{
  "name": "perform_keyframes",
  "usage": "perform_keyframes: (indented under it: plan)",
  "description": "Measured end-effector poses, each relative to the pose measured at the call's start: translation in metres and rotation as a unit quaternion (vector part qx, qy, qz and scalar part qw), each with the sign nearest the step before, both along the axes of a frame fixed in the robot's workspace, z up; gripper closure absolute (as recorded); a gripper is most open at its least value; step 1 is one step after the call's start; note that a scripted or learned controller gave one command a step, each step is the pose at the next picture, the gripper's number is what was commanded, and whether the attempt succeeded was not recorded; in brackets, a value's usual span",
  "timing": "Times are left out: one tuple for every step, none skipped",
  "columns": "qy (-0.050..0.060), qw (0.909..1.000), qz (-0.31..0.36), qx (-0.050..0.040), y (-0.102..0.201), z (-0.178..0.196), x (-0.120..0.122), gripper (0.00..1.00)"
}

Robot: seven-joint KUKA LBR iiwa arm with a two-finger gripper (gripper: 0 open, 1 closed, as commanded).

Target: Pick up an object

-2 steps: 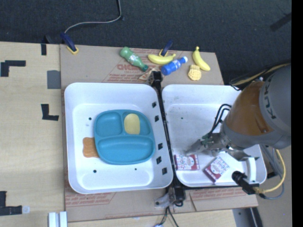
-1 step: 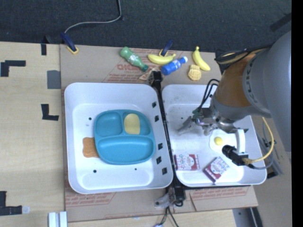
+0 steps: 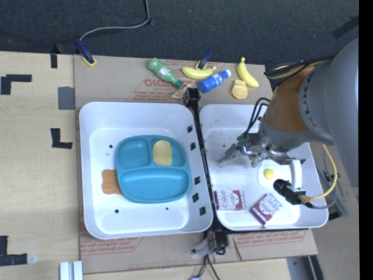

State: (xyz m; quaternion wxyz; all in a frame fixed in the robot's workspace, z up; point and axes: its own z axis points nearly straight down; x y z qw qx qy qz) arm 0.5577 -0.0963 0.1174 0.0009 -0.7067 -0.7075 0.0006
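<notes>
We're in the reach — our gripper (image 3: 230, 155), fingers spread and empty, hovers in the right bin (image 3: 224, 121) left of the fried egg (image 3: 268, 174) — next, descend on it.

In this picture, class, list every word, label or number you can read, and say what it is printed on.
Red print on the cardboard sheet behind the bins: too blurred to read.
Red print along the cardboard's front edge: too small to read.
Two red packets in the right bin: labels blurred, unreadable.
</notes>
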Motion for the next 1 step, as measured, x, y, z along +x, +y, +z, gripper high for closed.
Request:
perform_keyframes:
  plan:
    - [0.000, 1.0000, 0.000, 0.0000, 0.0000, 0.0000, 0.0000, 0.00]
